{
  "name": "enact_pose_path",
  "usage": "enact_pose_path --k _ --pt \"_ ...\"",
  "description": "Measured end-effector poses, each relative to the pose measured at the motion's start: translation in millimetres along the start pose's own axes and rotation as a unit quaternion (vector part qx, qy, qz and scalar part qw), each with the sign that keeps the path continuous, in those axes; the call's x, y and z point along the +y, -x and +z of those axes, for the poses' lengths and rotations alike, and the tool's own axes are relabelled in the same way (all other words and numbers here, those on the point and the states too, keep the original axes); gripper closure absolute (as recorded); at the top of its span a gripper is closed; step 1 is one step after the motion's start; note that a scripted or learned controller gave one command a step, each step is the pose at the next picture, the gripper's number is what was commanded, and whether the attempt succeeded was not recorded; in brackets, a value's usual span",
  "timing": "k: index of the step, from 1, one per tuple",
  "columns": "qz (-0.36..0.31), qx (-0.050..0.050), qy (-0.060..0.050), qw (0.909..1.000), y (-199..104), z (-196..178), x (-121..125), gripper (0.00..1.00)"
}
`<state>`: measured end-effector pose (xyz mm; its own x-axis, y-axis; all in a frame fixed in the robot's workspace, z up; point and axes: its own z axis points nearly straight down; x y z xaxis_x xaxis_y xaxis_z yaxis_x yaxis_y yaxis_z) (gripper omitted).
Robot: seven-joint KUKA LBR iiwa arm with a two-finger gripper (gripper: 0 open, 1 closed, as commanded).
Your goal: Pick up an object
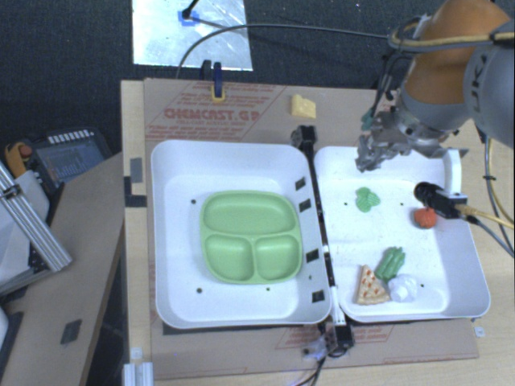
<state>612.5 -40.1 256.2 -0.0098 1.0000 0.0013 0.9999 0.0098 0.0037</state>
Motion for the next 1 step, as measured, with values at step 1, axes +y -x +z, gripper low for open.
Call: enact_pose_path --k 1 --pt "0.001 0.0 -0.001 1.0 -55.8 13.9 4.3 1.0"
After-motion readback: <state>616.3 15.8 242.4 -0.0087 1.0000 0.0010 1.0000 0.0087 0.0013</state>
